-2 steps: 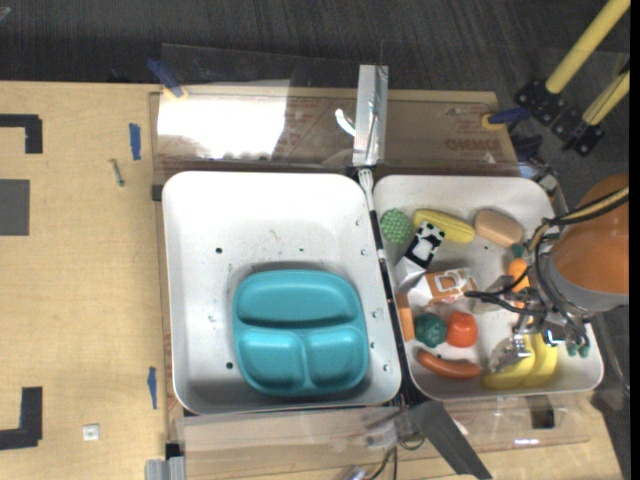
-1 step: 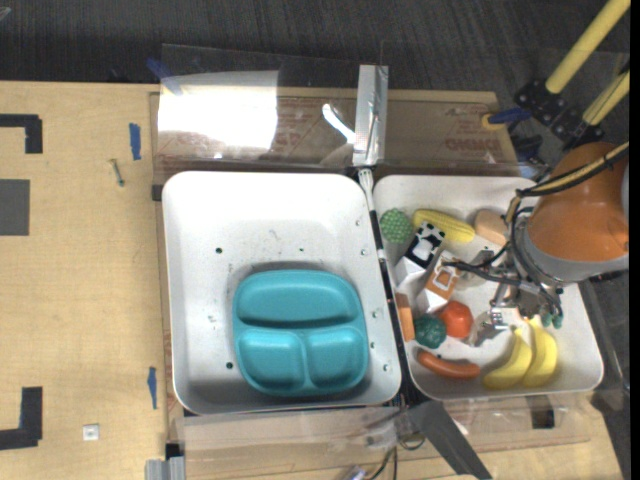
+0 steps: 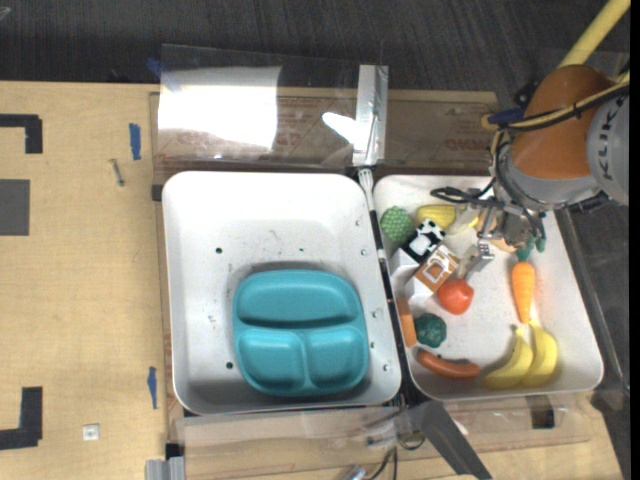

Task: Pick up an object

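Camera view, hand: the hand [image 3: 500, 230] hangs over the far part of the right bin [image 3: 580, 313], under the orange band of the arm [image 3: 560, 133]; whether it is open or closed cannot be told, and nothing is seen gripped in it.
Camera view, objects: all the pickable things lie in the right bin. The carrot [image 3: 523, 290] lies just below the hand, the tomato [image 3: 455, 296] down and to its left, the small box [image 3: 437, 267] beside the tomato.
Other objects: a yellow piece [image 3: 436, 215] and a green ball [image 3: 396, 222] lie to the hand's left; bananas [image 3: 528, 358] sit well below it.
Step in hand, judged: choosing a target and lowering.
Doing it well: the carrot looks best, lying apart from the crowd; straddle its narrow width and come straight down.
Risk: the tomato and box touch, so one may be nudged.
Surface: smooth white bins, left bin [image 3: 190, 268] holding a teal tray [image 3: 298, 330].
Room: tan tabletop [image 3: 70, 268], dark floor beyond.
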Controlling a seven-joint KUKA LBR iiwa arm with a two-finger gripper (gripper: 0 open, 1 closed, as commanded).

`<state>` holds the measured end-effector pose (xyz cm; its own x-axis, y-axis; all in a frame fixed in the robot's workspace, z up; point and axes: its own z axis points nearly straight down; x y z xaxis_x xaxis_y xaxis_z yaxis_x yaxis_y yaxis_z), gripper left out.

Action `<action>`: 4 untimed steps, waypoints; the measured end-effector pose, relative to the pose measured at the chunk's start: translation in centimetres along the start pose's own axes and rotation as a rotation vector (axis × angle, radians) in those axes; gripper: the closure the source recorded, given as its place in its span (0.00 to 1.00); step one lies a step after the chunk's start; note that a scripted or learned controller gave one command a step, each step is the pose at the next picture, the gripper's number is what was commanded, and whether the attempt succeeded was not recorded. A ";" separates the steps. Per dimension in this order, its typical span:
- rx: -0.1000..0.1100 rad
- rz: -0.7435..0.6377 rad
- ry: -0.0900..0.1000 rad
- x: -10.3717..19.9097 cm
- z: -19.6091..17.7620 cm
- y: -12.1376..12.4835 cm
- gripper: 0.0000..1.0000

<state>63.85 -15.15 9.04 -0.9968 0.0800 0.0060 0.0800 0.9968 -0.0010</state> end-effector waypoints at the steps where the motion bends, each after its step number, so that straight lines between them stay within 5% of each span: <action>1: 0.000 -0.055 -0.017 4.6 0.0 -2.2 0.00; 2: 0.003 -0.057 -0.035 4.1 -1.3 -2.1 1.00; 3: 0.002 -0.057 -0.033 4.1 -1.2 -2.1 0.00; 4: 0.002 -0.093 -0.018 7.4 0.1 -6.9 0.00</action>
<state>55.94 -21.43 8.96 -0.9998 -0.0131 -0.0121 -0.0131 0.9999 -0.0037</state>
